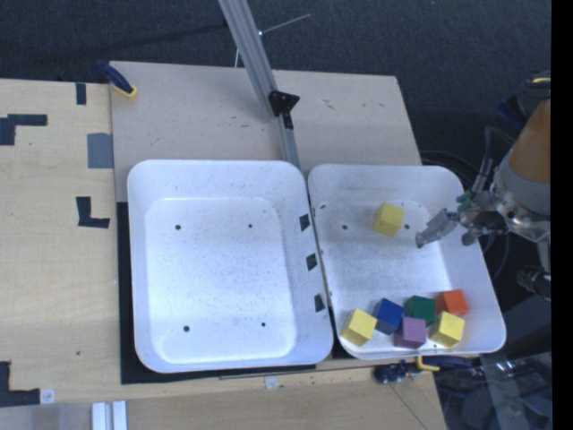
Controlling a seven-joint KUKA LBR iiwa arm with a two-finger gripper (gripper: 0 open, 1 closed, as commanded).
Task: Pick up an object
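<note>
Yellow block [389, 219] sits alone in upper part of right bin [358, 267], just left of gripper [431, 231], apart from it. Could skid away if clipped by one finger, being loose on slick plastic. Could also miss entirely from this slant. Cannot tell finger spread; nothing visibly held. Other blocks [407, 319] clustered along near wall.

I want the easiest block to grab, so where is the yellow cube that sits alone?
The lone yellow cube lies in the upper part of the right bin, just left of the claw and well apart from the cluster of cubes along the bin's near edge.
</note>
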